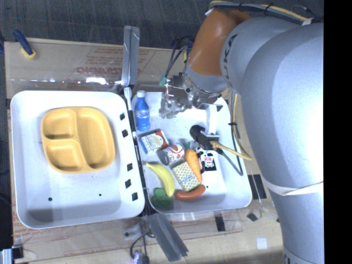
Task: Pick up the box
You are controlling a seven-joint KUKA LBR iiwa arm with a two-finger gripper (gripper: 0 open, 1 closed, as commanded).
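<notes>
Tool (168,110) above small blue-white box (152,142)

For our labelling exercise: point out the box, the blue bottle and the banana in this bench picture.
box (152,142): camera view, on its printed top face.
blue bottle (142,114): camera view, on the middle of its body.
banana (163,178): camera view, on the middle of its curved yellow skin.
</notes>
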